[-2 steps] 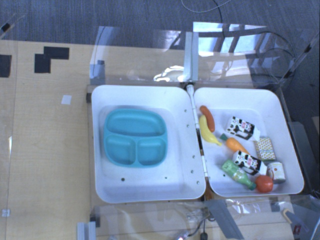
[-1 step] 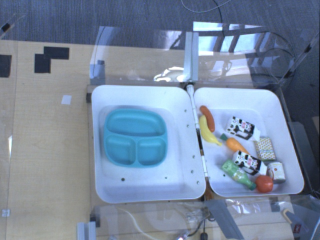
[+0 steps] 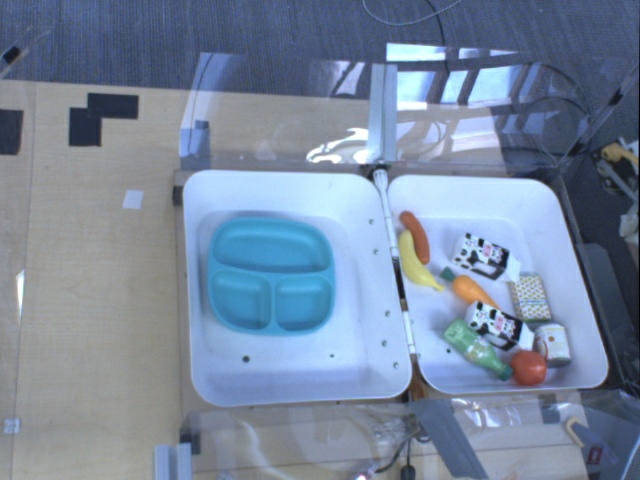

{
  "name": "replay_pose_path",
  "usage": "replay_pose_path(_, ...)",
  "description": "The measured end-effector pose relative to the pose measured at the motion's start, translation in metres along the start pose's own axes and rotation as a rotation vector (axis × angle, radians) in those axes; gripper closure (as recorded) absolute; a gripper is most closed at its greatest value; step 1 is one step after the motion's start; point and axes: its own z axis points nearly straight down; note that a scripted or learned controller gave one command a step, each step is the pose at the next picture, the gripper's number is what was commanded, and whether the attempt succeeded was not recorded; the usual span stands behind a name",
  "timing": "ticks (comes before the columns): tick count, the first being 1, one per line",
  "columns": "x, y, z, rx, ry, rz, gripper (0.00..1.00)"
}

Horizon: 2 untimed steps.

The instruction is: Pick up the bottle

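We see the green bottle [image 3: 476, 349] lying on its side in the rt bin [image 3: 560, 218], near the front edge, touching a tomato [image 3: 529, 368] & just below a cow-print carton [image 3: 495, 325]. Lt bin [image 3: 200, 268] holds a blue tray [image 3: 270, 288]. Pincer state: can't tell.

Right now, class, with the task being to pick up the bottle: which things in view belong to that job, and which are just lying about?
Belongs to the job:
green bottle, in the right bin

Just lying about:
blue divided plate in the left bin
banana
sausage
carrot
tomato
two cow-patterned cartons
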Motion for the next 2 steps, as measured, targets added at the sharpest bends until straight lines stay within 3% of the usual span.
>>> replay_pose_path(1,0.002,-0.001,-0.011,-0.001,0.004,-0.008,1.00)
replay_pose_path(2,-0.022,0.043,-0.018,-0.001,0.000,0.002,1.00)
